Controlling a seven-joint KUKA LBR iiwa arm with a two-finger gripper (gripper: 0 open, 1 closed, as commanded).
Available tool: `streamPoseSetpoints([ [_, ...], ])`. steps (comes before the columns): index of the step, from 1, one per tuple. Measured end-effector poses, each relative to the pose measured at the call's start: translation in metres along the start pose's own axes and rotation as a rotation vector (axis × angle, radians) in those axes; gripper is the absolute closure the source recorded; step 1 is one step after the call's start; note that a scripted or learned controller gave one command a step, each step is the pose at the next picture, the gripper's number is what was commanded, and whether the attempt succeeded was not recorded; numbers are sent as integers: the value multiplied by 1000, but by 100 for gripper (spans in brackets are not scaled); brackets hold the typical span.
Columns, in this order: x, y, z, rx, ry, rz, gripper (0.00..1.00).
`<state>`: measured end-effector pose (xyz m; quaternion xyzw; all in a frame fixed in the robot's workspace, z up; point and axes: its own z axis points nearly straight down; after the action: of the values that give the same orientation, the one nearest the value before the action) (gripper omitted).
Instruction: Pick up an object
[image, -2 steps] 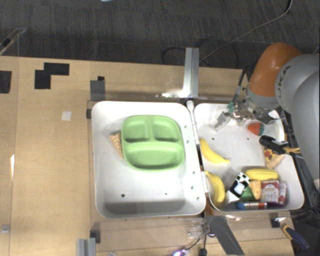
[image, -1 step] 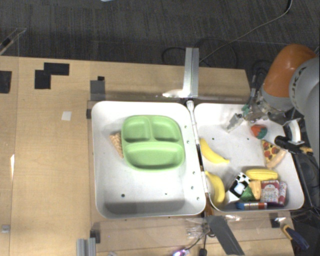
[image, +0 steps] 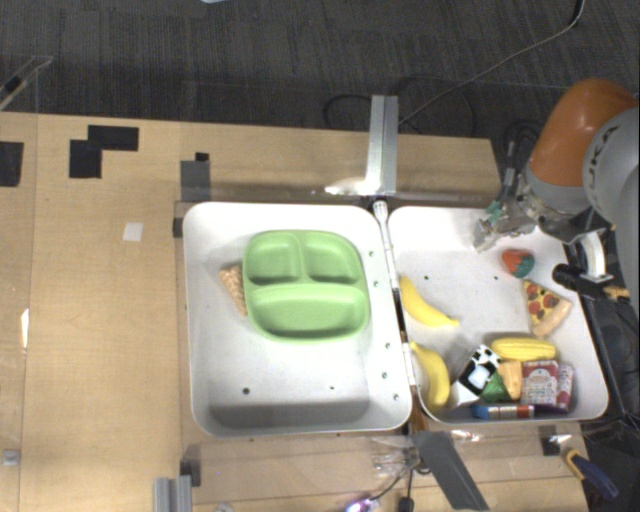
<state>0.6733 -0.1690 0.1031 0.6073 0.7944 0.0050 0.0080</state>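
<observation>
Two bins sit side by side on the bench (image: 90, 330). The left bin (image: 215, 400) holds a divided plate (image: 303, 283) (a waffle (image: 233, 288) tucked at its left edge). The right bin (image: 440, 250) holds two bananas (image: 425, 308) left, a pizza slice (image: 546, 306) right, and boxes (image: 545, 385) in front.

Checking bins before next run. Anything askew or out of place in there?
One thing: a tan waffle-like piece in the left bin lies wedged partly under the left edge of the green divided plate. In the right bin, toys are heaped in the near right corner. No spill or damage shows.
</observation>
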Motion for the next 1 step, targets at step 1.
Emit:
streamPoseSetpoints([
  [1,1,0,1,2,3,-1,0],
])
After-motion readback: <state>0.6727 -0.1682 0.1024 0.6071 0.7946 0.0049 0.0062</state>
